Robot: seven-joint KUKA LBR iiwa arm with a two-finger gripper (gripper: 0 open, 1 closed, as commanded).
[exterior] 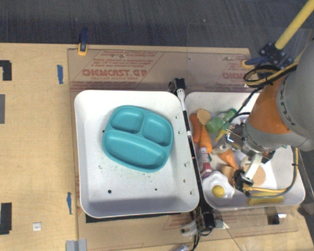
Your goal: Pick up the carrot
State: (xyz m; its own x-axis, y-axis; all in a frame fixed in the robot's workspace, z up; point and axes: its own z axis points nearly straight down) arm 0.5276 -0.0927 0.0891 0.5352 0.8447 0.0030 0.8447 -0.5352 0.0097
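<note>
Your gripper [238,153] stands low inside the right bin [296,184], over the clutter near the bin's middle. Whether the jaws are released or clenched cannot be told; the wrist body hides them. Nothing is seen held.

You will find the carrot [201,134] lying in the same bin, along its left wall, long axis running front to back. It sits left of the gripper and apart from it. A green item [220,122] lies just right of the carrot's far end. A fried-egg toy [217,188] rests at the bin's near left corner.

The left bin [89,156] holds a teal divided plate [138,137], lying flat. Both bins sit on the tabletop [31,140].
</note>
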